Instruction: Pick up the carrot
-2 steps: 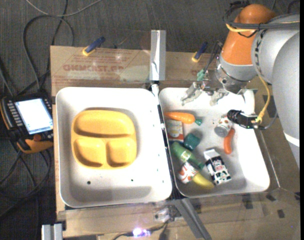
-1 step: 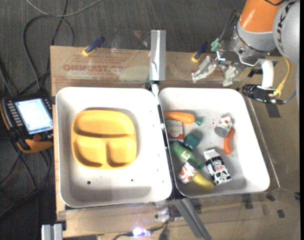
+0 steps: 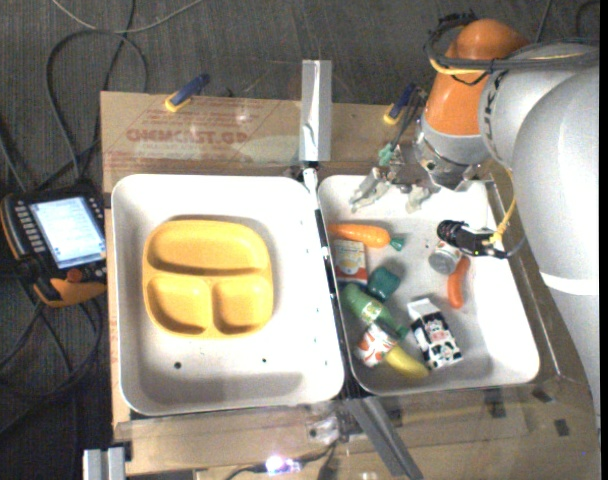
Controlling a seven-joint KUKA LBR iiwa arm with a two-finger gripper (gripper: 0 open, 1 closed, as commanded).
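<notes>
One target: we see the carrot in the right bin.
End effector: spread wide, holding nothing.
Approach: we should descend straight, straddling the carrot's middle.

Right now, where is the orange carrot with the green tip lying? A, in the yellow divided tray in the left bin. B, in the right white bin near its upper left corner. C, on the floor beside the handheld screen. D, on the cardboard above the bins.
B: the orange carrot lies in the right white bin, just below the gripper.
</notes>
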